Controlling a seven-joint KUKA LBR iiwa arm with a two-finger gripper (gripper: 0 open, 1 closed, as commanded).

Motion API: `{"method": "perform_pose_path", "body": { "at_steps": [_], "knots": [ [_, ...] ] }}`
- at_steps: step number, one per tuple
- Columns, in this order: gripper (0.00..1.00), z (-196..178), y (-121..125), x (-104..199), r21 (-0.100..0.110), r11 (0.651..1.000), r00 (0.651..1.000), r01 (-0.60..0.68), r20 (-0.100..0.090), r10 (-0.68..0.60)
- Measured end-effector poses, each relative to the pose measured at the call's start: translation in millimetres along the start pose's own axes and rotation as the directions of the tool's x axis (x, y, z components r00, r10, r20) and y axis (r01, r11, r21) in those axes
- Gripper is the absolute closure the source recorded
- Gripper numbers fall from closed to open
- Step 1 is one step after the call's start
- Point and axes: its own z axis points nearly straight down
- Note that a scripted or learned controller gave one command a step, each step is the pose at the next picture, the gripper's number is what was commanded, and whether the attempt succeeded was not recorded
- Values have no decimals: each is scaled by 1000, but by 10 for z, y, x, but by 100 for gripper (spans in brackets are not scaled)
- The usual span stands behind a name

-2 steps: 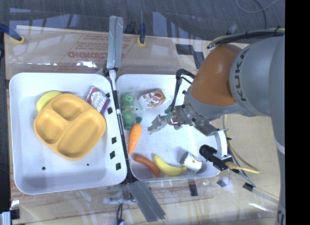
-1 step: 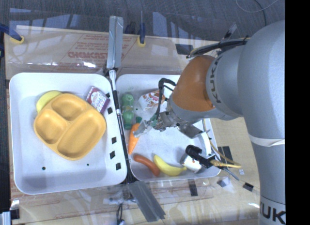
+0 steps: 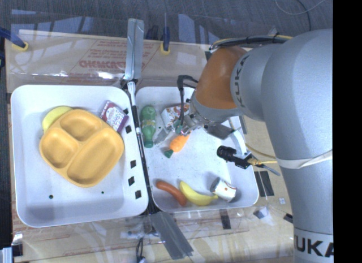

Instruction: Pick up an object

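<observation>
In the right bin (image 3: 198,168), my gripper (image 3: 182,125) reaches down at the back, just above an orange toy carrot (image 3: 177,143) with a green tip. A crinkled silver wrapper (image 3: 171,115) lies right beside the gripper, on its left. A green bottle (image 3: 148,124) lies along the bin's left wall. Near the front edge lie a reddish sausage (image 3: 170,192), a yellow banana (image 3: 197,194) and a small white cup (image 3: 224,189). The wrist hides part of the bin's back right.
The left bin (image 3: 34,194) holds a yellow divided plate (image 3: 82,146), resting on a pale yellow thing (image 3: 55,115), and a maroon packet (image 3: 114,115) at its back right. The grey arm (image 3: 294,103) covers the bench's right side.
</observation>
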Motion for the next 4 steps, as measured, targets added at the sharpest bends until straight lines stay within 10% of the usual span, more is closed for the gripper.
{"method": "perform_pose_path", "body": {
  "at_steps": [1, 3, 4],
  "knots": [
    [0, -200, -884, 154, 2, 990, 990, 144, -2, -144],
    [0, 8, -486, -284, 2, 993, 993, -119, -1, 119],
    [100, -92, -478, -280, 2, 994, 994, -113, -1, 113]
  ]
}}
